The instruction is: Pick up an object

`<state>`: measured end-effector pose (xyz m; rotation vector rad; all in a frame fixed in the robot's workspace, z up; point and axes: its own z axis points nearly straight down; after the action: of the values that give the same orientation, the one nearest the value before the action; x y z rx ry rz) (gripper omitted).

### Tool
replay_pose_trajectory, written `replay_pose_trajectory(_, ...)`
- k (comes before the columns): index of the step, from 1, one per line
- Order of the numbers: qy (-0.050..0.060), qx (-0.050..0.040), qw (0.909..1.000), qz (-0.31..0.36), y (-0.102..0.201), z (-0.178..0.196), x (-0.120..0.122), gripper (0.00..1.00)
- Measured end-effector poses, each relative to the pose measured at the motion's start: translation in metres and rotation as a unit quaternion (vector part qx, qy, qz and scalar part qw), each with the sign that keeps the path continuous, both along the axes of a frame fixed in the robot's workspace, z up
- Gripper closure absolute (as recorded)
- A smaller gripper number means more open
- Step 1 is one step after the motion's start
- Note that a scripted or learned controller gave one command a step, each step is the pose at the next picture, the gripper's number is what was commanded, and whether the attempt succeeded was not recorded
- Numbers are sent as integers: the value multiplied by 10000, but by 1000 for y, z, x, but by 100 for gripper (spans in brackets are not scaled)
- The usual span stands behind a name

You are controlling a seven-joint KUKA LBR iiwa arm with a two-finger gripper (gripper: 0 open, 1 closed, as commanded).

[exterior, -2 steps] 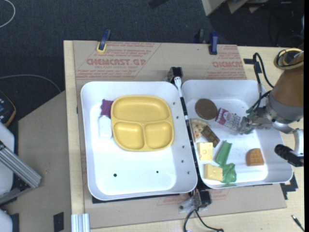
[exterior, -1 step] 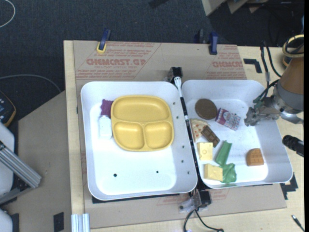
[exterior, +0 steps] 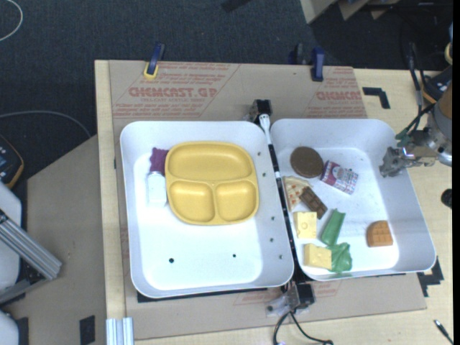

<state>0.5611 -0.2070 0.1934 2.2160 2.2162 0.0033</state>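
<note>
Gripper (exterior: 394,162) sits at the right bin's (exterior: 420,225) far-right rim, above the clutter rather than in it; whether the fingers are spread or closed, I cannot tell. Nearest candidates lie to their left: red packet (exterior: 340,177), brown disc (exterior: 307,162); orange waffle (exterior: 379,233) below.

A yellow divided plate (exterior: 212,182) lies in a white bin (exterior: 208,275); beside it, a brown cookie (exterior: 307,162) and green toy (exterior: 335,239).

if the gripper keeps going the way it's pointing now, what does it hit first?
The gripper sits at the right bin's right rim, aimed left. Likely bare bin floor first, then the small red-and-white packet. Height is unclear from this view.
</note>
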Motion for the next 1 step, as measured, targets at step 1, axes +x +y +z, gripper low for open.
replay_pose_trajectory(1,0,3,10000,3,-1,34,1,100)
